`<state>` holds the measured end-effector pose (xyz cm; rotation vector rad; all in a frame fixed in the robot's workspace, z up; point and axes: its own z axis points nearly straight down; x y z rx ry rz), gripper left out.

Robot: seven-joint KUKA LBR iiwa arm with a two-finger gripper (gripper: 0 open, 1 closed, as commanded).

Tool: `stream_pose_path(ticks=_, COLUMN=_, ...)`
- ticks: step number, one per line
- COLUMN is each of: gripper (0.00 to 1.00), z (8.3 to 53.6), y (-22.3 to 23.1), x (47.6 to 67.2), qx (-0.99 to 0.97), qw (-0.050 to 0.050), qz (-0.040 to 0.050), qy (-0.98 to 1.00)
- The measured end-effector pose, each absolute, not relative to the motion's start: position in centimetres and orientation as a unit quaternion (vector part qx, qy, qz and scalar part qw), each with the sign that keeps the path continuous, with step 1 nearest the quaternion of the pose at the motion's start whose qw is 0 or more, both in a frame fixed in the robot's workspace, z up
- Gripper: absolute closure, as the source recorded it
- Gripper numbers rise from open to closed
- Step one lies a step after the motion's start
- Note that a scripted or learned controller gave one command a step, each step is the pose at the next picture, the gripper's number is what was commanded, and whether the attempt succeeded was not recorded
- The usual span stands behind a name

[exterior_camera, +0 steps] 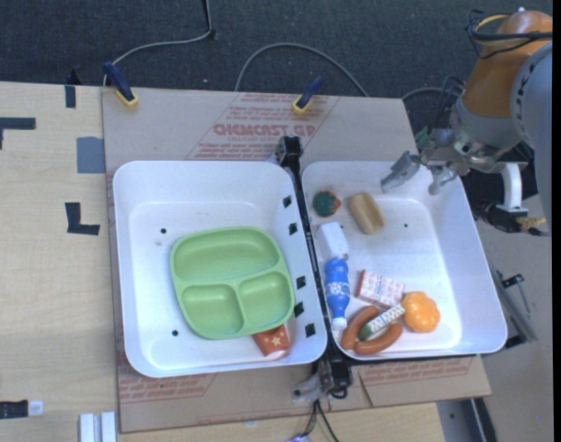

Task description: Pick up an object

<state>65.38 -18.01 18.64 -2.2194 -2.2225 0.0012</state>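
- Hovering at the upper right of the frame, the end effector (417, 175) has its fingers spread apart, gripping nothing.
- The nearest candidate, a bread roll (365, 212), lies in the right bin (464, 247), upper middle.
- It looks light and squashy; a gentle pinch across its short width should hold.

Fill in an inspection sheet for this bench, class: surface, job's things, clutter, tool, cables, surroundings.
Surface: cardboard sheet bearing left bin and right bin.
Job's things: right bin holds bread roll, blue bottle, orange, sausage, small box, green ball.
Clutter: green divided plate and red carton in left bin.
Tool: tool open, above right bin's far edge, holding nothing.
Cables: cable across dark floor.
Surroundings: yellow clamps.
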Motion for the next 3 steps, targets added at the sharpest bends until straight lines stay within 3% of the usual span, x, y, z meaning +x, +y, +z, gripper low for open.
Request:
stream_pose_path(ticks=1, gripper=0.00, z=8.7, y=-16.3, x=66.3, qx=-0.706, qw=-0.002, qz=-0.0005, qy=-0.708)
stream_pose_path(ticks=2, gripper=1.00, z=9.6, y=-16.3, x=66.3, qx=-0.706, qw=-0.003, qz=0.0002, qy=-0.708)
stream_pose_path(ticks=3, gripper=1.00, z=18.5, y=-6.1, x=65.1, qx=-0.706, qw=0.000, qz=-0.0011, qy=-0.709)
